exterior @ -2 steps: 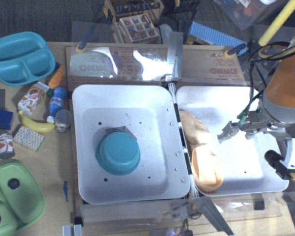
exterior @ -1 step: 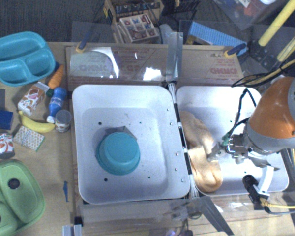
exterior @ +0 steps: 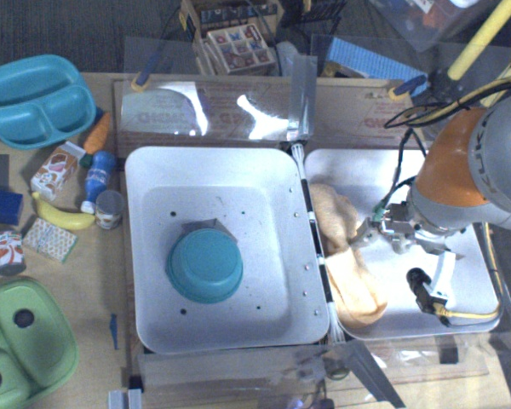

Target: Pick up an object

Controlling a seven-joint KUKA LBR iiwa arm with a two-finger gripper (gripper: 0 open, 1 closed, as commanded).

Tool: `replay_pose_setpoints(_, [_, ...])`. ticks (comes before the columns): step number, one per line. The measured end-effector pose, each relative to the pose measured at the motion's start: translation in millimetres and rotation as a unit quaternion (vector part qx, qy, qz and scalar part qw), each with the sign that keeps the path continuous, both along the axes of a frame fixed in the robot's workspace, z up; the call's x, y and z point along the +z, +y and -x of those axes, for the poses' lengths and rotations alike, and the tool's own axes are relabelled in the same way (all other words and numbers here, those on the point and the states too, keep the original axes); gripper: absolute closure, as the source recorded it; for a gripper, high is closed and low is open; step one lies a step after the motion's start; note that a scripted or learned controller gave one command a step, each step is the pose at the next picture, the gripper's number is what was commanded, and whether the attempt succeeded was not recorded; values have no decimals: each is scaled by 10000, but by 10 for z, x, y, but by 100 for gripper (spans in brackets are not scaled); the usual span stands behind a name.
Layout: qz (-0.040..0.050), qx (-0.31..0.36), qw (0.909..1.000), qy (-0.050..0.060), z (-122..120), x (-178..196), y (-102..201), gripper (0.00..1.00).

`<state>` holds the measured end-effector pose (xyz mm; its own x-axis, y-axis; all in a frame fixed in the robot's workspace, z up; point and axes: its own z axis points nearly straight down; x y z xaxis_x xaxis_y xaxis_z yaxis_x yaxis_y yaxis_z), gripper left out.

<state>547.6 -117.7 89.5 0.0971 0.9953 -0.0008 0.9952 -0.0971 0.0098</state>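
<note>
Bread-like objects lie in the right bin (exterior: 485,301), against its left wall. One is a pale tan, lumpy piece (exterior: 334,211) toward the 12 o'clock end, and a yellower loaf-shaped piece (exterior: 358,290) sits just beside it toward 6 o'clock; the two appear to touch, though the blur makes their edges hard to separate.

From 3 o'clock the grey arm (exterior: 494,156) with its orange band (exterior: 453,170) reaches in over the right bin. Its hand (exterior: 376,225) hangs low near the bin's middle, just at the 3 o'clock side of the pale piece. Whether the fingers are spread or pressed together cannot be told from this view, and nothing is plainly seen between them. A black cable (exterior: 422,290) with a yellow tip trails below the wrist toward 5 o'clock.

In the left bin (exterior: 153,186) sits a teal bowl (exterior: 205,265), upside down, a little toward 7 o'clock of the bin's centre.

On the tabletop (exterior: 102,313) at 9 o'clock of the bins lie loose items: a teal divided tray (exterior: 36,100) at the 10 o'clock corner, a banana (exterior: 61,214), a blue bottle (exterior: 96,177), a small carton (exterior: 54,171), a small can (exterior: 109,207), and a green moulded tray (exterior: 21,343) at 7 o'clock.
</note>
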Motion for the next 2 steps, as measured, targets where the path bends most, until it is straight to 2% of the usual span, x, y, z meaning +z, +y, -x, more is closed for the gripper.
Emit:
replay_pose_setpoints(1, [28,1743,9847,-13,-396,3,186,0])
replay_pose_setpoints(2, [9,1316,9913,36,-703,49,180,0])
